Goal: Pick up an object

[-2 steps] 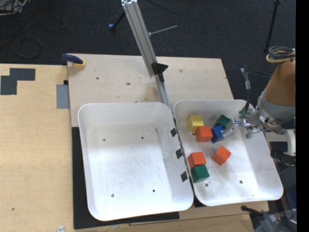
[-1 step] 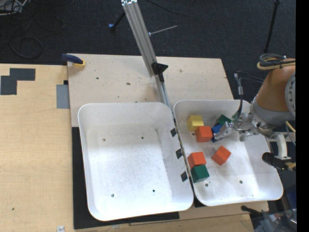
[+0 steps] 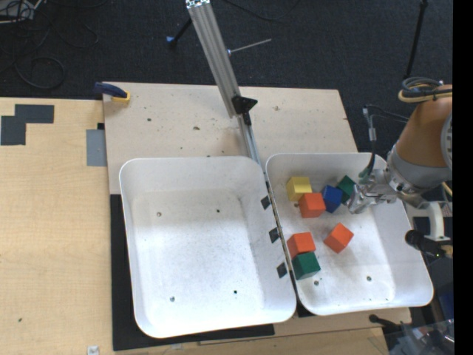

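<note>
Coloured blocks [image 3: 312,205] in right bin [image 3: 399,291]

**Surfaces and finishes on the bench**

Two white bins, the left bin [image 3: 199,250] and the right bin [image 3: 369,287], look like smooth, matt moulded plastic, the left one speckled with dark flecks. Inside the right bin, blocks in yellow [image 3: 298,187], orange [image 3: 311,204], blue [image 3: 332,197] and green [image 3: 306,263] have flat, matt painted faces. Behind the bins, the bench [image 3: 177,124] is pale, unvarnished-looking wood. A ribbed, brushed-metal rail [image 3: 214,46] rises from it.
</note>
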`<state>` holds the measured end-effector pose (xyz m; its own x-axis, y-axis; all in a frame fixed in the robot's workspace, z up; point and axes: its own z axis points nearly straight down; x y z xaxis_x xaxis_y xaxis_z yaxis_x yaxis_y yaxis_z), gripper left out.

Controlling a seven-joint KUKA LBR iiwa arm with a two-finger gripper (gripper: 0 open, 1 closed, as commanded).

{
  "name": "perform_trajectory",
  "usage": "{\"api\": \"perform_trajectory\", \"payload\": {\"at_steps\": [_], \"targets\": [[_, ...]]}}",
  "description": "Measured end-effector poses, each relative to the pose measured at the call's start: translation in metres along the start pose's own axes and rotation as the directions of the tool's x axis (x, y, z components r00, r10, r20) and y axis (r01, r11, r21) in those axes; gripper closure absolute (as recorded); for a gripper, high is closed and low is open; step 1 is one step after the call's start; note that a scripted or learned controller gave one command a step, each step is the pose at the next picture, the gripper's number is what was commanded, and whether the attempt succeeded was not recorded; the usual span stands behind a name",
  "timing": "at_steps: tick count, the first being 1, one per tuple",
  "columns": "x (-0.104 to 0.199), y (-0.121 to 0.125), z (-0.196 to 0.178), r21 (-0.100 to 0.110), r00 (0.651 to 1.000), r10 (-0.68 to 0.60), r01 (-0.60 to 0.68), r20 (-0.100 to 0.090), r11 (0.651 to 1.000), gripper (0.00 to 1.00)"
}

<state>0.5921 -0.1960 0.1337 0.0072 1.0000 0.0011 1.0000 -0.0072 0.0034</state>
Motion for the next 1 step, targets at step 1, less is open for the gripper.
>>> {"api": "perform_trajectory", "payload": {"at_steps": [1], "targets": [[0.0059,-0.0034,-0.0459,0.001,1.0,-0.01,0.01,0.001,1.0,1.0]]}}
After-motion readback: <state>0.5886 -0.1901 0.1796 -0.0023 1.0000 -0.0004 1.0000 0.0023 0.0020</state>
